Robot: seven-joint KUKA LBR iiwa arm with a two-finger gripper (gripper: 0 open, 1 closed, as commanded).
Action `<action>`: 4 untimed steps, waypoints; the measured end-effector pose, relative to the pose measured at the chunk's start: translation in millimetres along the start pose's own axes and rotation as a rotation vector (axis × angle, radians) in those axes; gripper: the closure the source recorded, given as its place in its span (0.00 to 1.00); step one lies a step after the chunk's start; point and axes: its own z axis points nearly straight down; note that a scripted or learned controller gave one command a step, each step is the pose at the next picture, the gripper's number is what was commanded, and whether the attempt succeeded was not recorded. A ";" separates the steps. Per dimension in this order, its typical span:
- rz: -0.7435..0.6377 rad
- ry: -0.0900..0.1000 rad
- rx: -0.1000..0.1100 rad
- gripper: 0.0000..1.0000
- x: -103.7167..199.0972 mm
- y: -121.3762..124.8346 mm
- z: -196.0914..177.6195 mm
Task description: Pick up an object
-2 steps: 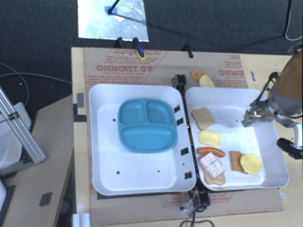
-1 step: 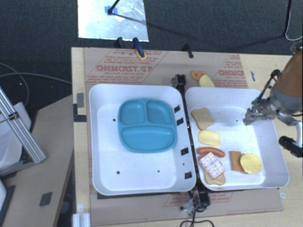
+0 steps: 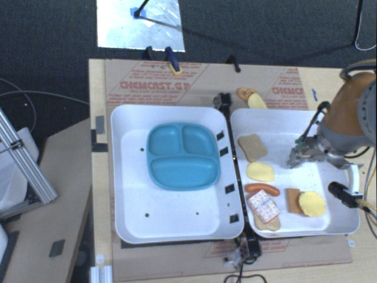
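Note:
The right bin (image 3: 277, 119) holds several toy foods: a tan bread slice (image 3: 253, 147), a pale yellow piece (image 3: 260, 171), a red sausage (image 3: 261, 188), a red-and-white packet (image 3: 263, 207), and a yellow round piece (image 3: 311, 203) beside a brown slab (image 3: 293, 200). My gripper (image 3: 296, 158) hangs low over the bin's middle right, apart from the pale yellow piece on its left. I see nothing between its fingers.
The left bin (image 3: 126, 158) holds a blue sectioned plate (image 3: 182, 157). A yellow and orange toy (image 3: 252, 98) lies on the cardboard behind the right bin. The grey arm with its orange band (image 3: 347, 108) covers the right bin's right side.

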 end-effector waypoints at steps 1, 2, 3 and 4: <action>-0.001 -0.003 -0.008 1.00 -1.6 2.3 -14.5; -0.002 -0.004 -0.011 1.00 -1.7 3.2 -25.3; 0.000 -0.004 -0.009 1.00 -24.8 49.3 -8.8; -0.003 -0.005 -0.010 1.00 -24.2 49.1 -21.0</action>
